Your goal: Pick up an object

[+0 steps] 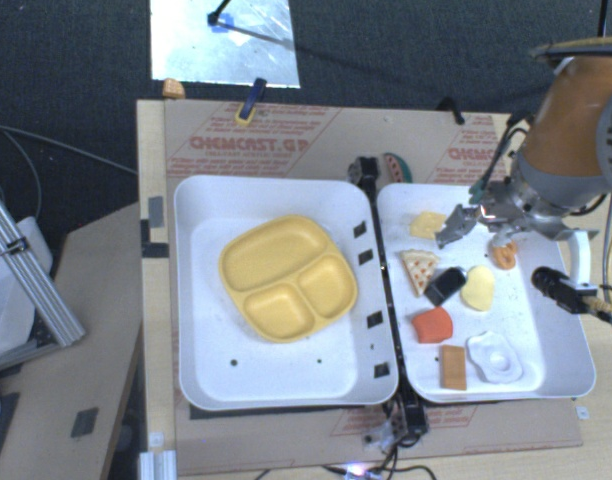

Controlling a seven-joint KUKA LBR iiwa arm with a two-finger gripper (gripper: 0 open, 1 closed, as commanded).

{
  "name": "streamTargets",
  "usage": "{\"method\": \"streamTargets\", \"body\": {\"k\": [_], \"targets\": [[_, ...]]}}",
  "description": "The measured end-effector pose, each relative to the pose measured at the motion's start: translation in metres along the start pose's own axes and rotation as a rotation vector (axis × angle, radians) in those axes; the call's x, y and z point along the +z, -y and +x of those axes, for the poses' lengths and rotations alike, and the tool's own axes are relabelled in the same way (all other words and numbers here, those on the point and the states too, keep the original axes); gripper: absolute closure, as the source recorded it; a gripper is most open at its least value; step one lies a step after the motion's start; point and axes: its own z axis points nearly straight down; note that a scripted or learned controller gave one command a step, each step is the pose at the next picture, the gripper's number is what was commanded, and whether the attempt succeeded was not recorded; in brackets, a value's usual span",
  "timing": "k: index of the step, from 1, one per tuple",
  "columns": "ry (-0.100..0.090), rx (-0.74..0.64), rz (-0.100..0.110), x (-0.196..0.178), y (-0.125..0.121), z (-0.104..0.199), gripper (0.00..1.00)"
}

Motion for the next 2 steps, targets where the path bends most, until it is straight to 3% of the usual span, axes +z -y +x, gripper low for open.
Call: {"method": "streamTargets", "body": {"k": [1,2], "targets": [[-0.002,0.004,0.008,0.064,0.066,-0.006,0.00],[-0.001,-0.008,-0.006,0.025,0.015,0.073,0.00]]}}
